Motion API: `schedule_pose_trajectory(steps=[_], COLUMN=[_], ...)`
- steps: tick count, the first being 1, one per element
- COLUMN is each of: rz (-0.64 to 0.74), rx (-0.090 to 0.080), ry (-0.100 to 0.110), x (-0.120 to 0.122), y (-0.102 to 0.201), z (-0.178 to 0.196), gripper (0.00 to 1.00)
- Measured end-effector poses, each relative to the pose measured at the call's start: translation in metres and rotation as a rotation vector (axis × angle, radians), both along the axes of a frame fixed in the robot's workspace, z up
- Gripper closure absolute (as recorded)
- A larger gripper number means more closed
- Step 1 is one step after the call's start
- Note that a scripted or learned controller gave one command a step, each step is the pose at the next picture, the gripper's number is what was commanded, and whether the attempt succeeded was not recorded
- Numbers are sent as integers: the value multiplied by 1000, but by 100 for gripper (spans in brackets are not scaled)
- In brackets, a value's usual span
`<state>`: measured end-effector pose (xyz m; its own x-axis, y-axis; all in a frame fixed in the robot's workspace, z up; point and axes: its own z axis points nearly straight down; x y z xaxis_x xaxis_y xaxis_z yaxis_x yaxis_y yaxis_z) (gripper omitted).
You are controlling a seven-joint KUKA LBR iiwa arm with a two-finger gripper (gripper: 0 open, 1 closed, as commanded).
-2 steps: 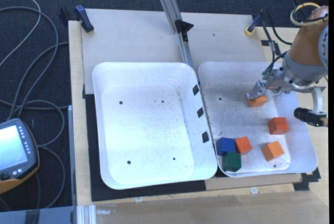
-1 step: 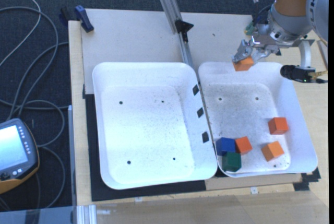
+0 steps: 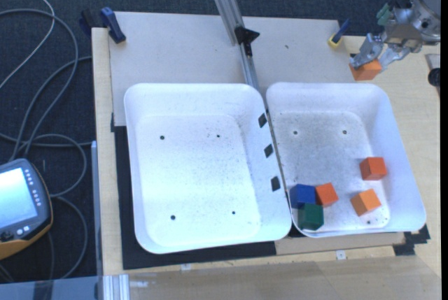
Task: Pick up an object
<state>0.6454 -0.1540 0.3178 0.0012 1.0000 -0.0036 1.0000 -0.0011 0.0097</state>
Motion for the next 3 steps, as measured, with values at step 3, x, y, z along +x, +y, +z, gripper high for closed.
schedule_pose_trajectory(steps=[3], rz=[10], rx=[8], ry=[15], x=[-40], y=[211], z=[-119], gripper=[100])
